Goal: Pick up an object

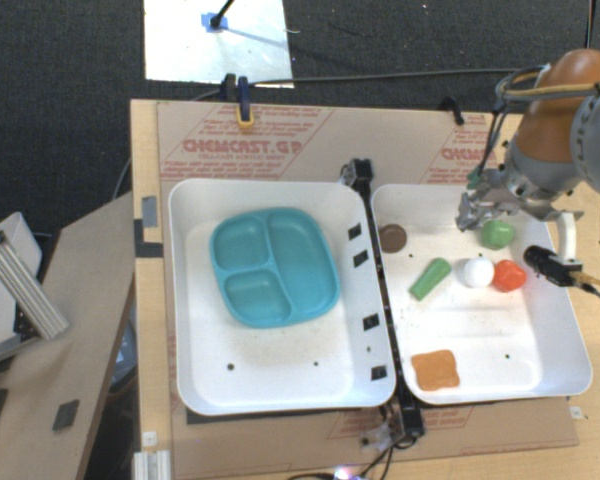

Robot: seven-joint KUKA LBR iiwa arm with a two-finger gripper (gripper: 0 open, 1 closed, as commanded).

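The right bin point(540, 373) holds a brown round disc point(392, 237), a green cylinder point(430, 278), a white ball point(475, 272), a red-orange lump point(509, 276), a green round object point(498, 234) and an orange flat square point(436, 369). My gripper point(473, 215) hangs over the bin's far side, just left of the green round object and close above it. Nothing shows between its fingers.
The left bin point(195, 368) holds a teal divided plate point(274, 266). A black-clipped wall point(372, 268) separates the two bins. Cardboard point(280, 138) lies under both, and a white sheet point(215, 28) lies behind the bench.
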